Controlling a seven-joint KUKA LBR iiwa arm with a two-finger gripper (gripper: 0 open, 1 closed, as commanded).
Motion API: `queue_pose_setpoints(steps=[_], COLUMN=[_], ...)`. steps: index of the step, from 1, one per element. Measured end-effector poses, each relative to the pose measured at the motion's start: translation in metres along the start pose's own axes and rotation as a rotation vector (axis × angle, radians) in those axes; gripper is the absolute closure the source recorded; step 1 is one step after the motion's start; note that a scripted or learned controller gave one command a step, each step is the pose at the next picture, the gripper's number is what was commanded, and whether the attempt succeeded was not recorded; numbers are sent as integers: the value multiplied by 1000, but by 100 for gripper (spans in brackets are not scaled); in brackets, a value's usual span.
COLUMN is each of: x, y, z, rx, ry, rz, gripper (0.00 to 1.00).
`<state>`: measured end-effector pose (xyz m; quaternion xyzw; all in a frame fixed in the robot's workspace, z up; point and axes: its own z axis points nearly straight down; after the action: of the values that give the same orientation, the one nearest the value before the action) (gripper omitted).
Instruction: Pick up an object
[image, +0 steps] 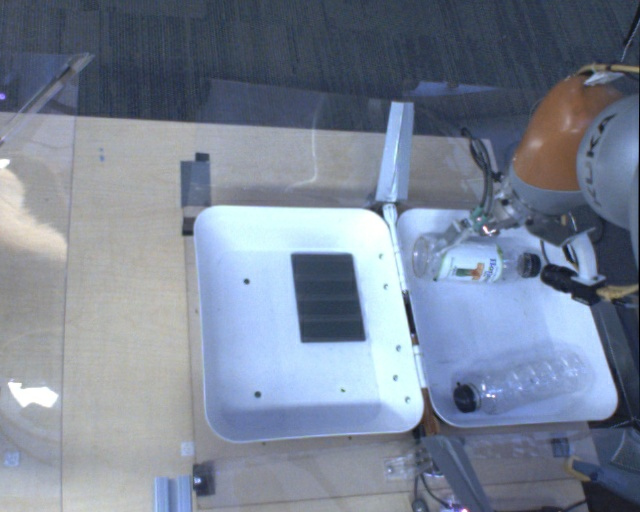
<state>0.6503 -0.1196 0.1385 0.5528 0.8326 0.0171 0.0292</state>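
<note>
Inside the right bin (590, 330), two clear bottles (470, 262) (520, 382); left bin (230, 330), dark slab (328, 297); hand's state unclear.

The left shallow white bin (230, 400) lies open around its flat dark rectangular pad (327, 297), while the right white bin (520, 330) is crowded by a labelled clear bottle (470, 266), a clear black-capped plastic bottle (520, 382) and the grey-orange arm (575, 150) overhead.

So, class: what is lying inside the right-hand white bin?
The right bin holds two clear plastic bottles lying down: a labelled one near the far edge, and a ribbed one with a black cap near the front. The arm covers the bin's far right corner.
</note>
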Motion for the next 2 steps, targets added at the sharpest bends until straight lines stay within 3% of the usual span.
queue_pose_setpoints(steps=[2], x=[-1], y=[-3], z=[3], rx=[6], ry=[2], rz=[-28], gripper=[0])
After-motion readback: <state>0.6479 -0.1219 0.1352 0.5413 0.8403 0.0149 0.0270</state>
